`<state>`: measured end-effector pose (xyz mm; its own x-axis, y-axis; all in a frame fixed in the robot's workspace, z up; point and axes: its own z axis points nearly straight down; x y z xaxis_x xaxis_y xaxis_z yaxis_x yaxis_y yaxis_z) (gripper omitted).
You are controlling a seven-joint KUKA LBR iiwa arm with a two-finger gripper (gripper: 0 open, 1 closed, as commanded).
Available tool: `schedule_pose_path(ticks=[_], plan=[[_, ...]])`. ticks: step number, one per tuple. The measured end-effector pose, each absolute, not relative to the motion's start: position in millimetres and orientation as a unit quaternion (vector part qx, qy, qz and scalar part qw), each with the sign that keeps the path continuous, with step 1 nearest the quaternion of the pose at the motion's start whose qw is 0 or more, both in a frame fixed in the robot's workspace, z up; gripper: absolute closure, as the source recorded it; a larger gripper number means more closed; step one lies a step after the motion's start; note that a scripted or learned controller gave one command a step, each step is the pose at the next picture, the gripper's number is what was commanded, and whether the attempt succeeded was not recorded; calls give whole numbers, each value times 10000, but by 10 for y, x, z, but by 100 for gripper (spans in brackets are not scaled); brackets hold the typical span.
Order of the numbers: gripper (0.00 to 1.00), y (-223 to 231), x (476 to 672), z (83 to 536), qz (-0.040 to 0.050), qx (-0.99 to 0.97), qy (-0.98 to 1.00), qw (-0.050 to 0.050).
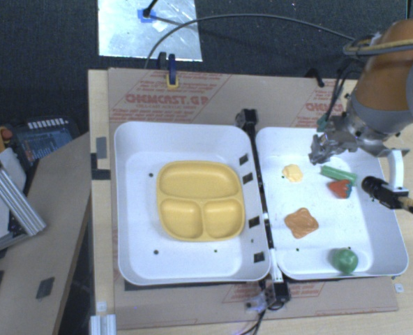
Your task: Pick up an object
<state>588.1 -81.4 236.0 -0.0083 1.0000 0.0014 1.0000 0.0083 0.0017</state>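
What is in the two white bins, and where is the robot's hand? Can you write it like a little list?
left bin: yellow divided tray
right bin: pale yellow piece, orange-brown piece, green ball, green stick, red piece
gripper: over the back of the right bin, near the green stick
held: nothing seen between the fingers
fingers open or shut: cannot tell

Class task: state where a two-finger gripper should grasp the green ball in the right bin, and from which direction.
Grip the green ball across its widest middle, coming straight down from above. It is round and lies on the right bin floor apart from the other pieces, though the front wall is near, so probably set the fingers left-right.
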Motion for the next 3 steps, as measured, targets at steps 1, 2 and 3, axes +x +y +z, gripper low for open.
schedule_pose_path(ticks=[1,2,3], plan=[[100,-212,5782,2357,13,7034,7108,-7],[100,337,5601,2237,6,7036,7106,-12],[100,790,5389,2329,9,7034,7107,-9]])
